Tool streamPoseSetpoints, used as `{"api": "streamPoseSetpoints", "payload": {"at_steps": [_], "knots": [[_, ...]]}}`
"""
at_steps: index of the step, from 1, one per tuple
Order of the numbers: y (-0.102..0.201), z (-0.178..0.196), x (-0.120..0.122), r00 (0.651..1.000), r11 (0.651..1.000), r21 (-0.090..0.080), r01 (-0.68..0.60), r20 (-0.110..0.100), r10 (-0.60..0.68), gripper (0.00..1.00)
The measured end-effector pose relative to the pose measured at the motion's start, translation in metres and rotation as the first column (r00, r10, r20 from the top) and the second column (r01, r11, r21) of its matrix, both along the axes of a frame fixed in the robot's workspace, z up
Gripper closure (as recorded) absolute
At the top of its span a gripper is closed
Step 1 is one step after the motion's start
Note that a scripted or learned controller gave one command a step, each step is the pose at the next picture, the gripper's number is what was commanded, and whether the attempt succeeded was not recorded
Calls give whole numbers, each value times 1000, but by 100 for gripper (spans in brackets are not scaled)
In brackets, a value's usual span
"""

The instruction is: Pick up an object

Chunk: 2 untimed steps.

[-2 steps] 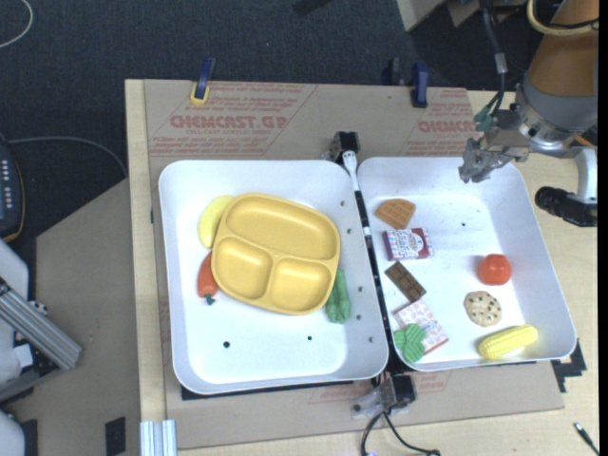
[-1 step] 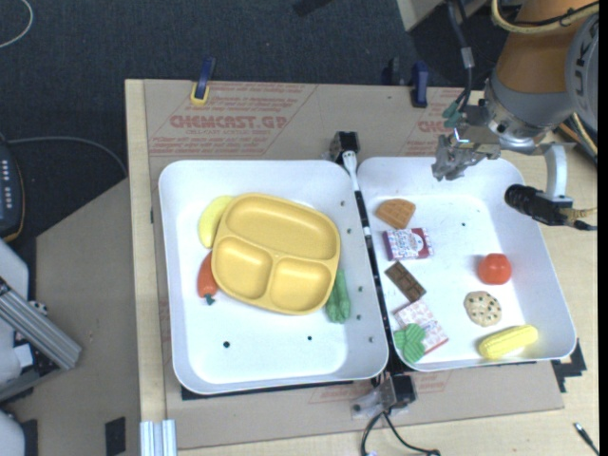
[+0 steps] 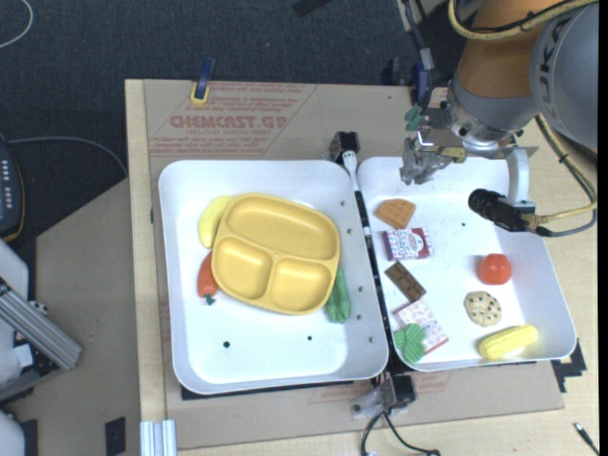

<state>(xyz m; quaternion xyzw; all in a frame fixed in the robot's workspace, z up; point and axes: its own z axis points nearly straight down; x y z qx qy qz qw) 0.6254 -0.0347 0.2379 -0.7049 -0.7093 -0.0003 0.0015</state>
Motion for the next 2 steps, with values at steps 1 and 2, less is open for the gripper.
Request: {"api": "streamPoseSetpoints", "payload": {"at_steps": [1, 2], "knots": [[33, -7, -17, 1000, 1000, 0, 2, -1, -2, 100], [30, -23, -13, 1000, 1000, -3, 6, -2, -6, 100]]}}
